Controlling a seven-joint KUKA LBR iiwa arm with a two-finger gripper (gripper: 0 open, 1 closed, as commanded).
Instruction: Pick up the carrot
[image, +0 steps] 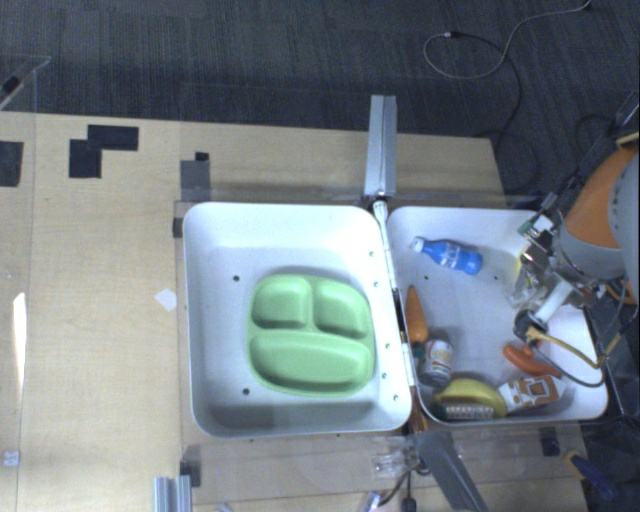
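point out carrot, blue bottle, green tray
carrot (415, 316), camera view, middle of its orange body
blue bottle (452, 257), camera view, middle of its body
green tray (310, 334), camera view, ridge between its compartments

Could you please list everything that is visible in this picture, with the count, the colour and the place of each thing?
left bin: 1, white, left half of the bench
right bin: 1, white, beside the left bin
divided plate: 1, light green, middle of the left bin
carrot: 1, orange, right bin, along its left wall
bottle: 1, blue with a white cap, upper part of the right bin, lying down
can: 1, silver, right bin, below the carrot
banana: 1, yellow, lower edge of the right bin
small box: 1, white and orange, lower right of the right bin
red-orange item: 1, right bin, above the small box; kind unclear
arm: 1, grey with an orange band, right edge
hand: 1, over the right side of the right bin
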